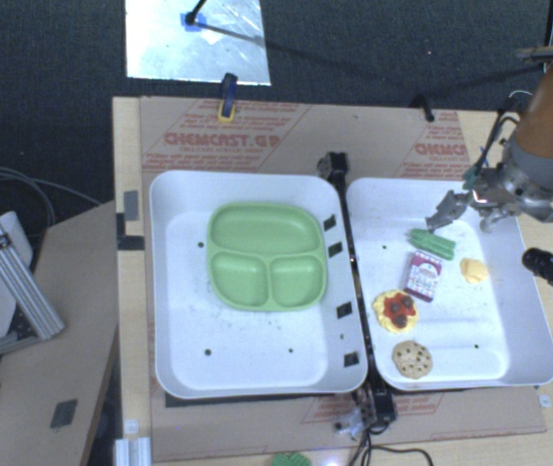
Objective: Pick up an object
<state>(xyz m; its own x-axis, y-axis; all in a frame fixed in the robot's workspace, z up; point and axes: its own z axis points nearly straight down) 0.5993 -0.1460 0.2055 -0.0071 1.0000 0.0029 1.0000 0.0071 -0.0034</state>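
Upper right of the frame: my gripper (472,205) hangs over the far part of the right bin (529,357), its two grey fingers (444,212) spread apart and pinching nothing.

Nearest candidate: a green bar-shaped piece (433,243), maybe a toy vegetable. It lies just below and left of my fingertips, near but apart from them as far as I can judge. Its long axis runs from upper left to lower right in the frame, so I judge the jaws should close across its short side.

Other pieces in the same bin:
- small purple-and-white packet (423,276), directly below the green bar, almost touching it
- pale yellow lump (473,270), right of the packet, below my wrist
- round yellow piece with red topping (396,310), lower and further left
- chocolate-chip cookie (412,359), near the bottom edge of the bin

Left bin (175,357) holds a green divided plate (266,256), well apart from me.

Judgement: no grasp made yet. A short drop down-left reaches the green bar; the packet close beside it could get nudged.
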